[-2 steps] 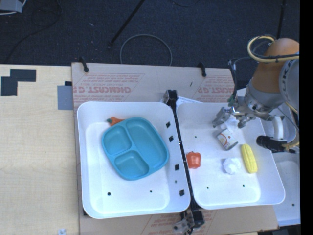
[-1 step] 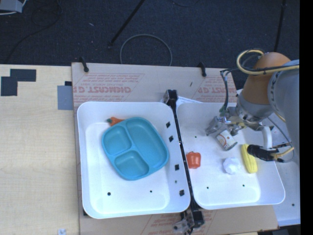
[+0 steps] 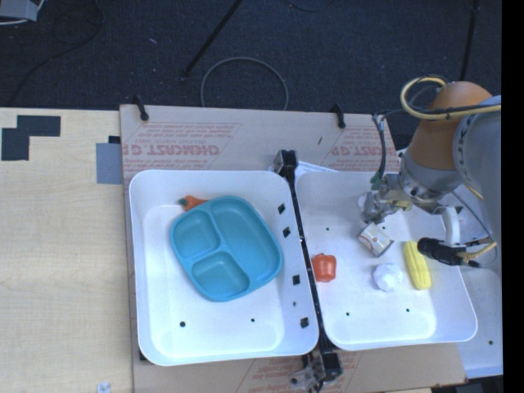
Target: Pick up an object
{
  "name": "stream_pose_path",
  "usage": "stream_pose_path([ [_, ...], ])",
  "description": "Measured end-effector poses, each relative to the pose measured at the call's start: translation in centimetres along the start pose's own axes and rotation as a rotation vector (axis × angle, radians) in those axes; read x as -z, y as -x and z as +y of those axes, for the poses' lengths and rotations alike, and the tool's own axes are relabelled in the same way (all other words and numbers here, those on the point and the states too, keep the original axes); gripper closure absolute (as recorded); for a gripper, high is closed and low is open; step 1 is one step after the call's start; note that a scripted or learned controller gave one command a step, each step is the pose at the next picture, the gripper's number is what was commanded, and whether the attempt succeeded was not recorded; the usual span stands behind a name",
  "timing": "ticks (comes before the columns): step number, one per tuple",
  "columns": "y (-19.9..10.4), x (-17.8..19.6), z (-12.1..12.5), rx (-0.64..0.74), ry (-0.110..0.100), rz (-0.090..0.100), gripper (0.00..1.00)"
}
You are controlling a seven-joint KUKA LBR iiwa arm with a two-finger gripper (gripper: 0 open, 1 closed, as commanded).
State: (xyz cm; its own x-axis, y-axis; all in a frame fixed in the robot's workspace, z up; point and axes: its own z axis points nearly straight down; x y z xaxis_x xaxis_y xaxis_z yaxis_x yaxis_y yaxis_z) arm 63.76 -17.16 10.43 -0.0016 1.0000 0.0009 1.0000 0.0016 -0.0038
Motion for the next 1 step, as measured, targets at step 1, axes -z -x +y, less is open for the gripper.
stream_pose_path([
  [1,-0.36,6.31,0.21,0.000,0.008,-0.002,1.00],
])
